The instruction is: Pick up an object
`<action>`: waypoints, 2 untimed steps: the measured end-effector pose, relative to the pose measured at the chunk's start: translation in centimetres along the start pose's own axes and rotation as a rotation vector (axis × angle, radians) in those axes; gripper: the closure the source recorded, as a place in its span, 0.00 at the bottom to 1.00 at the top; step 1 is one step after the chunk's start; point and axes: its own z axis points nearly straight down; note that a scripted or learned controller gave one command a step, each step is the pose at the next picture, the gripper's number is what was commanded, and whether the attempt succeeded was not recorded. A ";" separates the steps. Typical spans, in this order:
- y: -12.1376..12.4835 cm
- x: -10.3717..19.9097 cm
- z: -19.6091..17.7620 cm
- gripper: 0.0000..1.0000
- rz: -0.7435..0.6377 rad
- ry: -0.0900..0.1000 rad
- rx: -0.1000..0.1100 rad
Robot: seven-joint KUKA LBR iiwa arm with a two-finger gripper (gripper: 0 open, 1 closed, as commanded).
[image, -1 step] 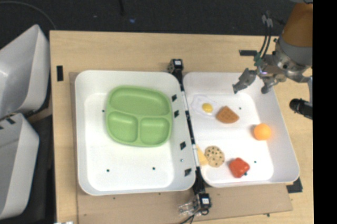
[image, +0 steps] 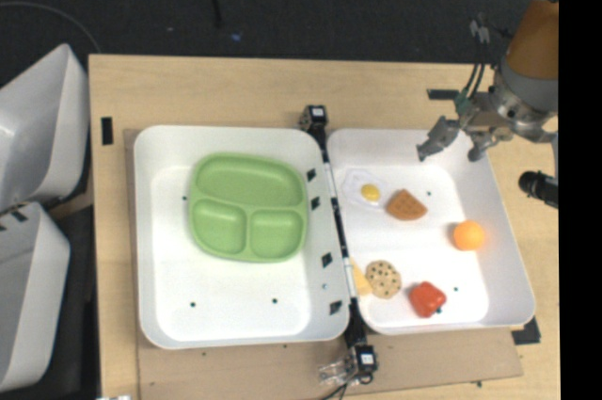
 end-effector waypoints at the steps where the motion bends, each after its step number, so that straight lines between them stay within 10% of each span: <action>1: -0.4 0.2 6.2 0.00 0.002 0.000 0.005; 2: -0.9 -0.7 12.1 0.00 0.003 -0.001 0.006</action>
